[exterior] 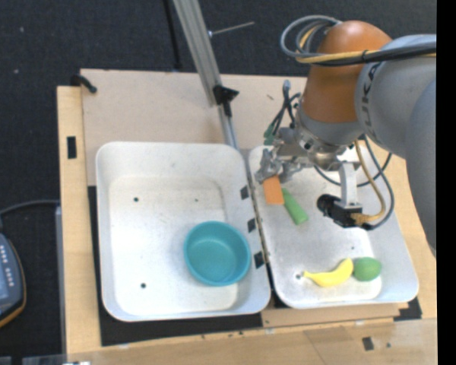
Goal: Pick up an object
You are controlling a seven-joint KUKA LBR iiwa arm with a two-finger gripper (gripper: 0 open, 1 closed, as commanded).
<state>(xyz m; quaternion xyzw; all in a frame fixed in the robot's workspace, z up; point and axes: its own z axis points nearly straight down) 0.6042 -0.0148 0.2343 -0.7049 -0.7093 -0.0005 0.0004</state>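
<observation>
Orange block lies in the right bin, near its left wall, touching a green stick that angles down-right from it. Gripper sits directly above the block's upper end; whether the jaws are spread or pressed together cannot be told from here, and nothing is visibly pinched. Judged step: descent onto the block, pre-grasp. Next move calls for closing squarely on the block without catching the stick. Banana and green ball rest near the front wall; teal bowl in the left bin.
</observation>
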